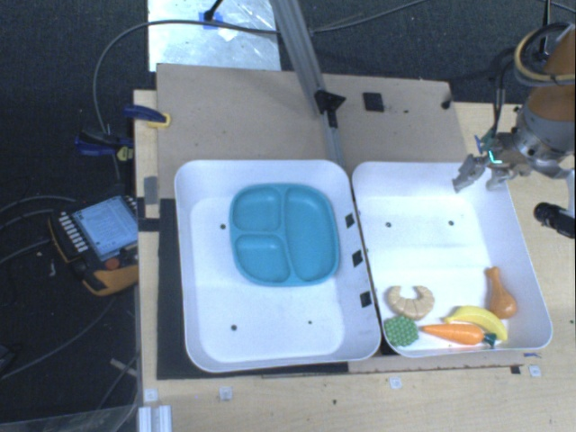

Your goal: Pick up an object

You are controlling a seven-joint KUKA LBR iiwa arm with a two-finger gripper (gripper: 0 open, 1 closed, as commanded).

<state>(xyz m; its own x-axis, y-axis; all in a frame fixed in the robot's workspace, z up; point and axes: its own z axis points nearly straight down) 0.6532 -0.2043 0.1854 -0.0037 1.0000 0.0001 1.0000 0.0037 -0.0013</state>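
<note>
Object candidates lay clustered at 5 o'clock in the right bin (pixel 450 232): croissant (pixel 410 301), green broccoli-like piece (pixel 401 331), carrot (pixel 453 333), banana (pixel 477 318), and an orange-brown drumstick-shaped toy (pixel 500 293). Croissant and green piece just beside each other; carrot and banana touching or nearly so, against the near wall. Gripper (pixel 486 175) seen at 1 o'clock of the same bin, above its far right rim, well apart from the cluster. Fingers (pixel 468 175) spread apart, nothing between them. Left bin (pixel 270 331) bore a blue divided plate (pixel 285 233), untouched. Judged: task barely begun, no item selected or contacted. Left to do: travel toward 5 o'clock, descent, closure on one item, lift.
</note>
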